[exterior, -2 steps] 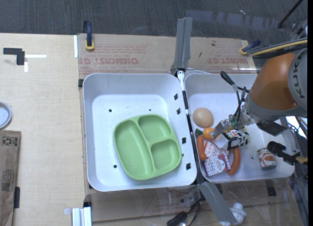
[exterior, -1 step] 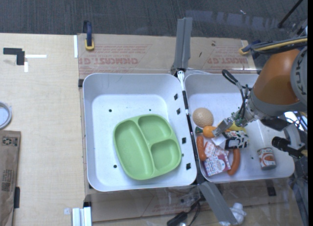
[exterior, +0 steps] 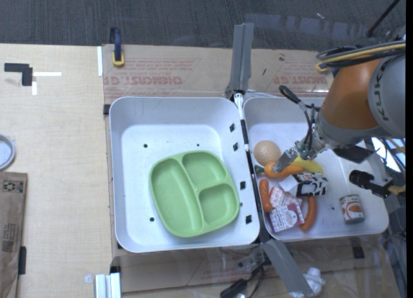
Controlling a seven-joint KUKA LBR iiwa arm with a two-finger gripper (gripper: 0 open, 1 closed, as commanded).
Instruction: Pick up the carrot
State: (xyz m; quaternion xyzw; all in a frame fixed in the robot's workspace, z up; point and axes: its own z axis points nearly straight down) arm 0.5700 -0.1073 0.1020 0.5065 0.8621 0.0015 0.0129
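near the front of the right bin lie two sausages, a packet and a can. behind them the carrot rests beside an egg, under the gripper; whether its grip is apart or together i cannot tell. a green plate sits in the left bin.

The arm is running off the picture's right edge. The gripper is covering part of the carrot. A packet is hiding the middles of 2 sausages, and its print is too small to read.
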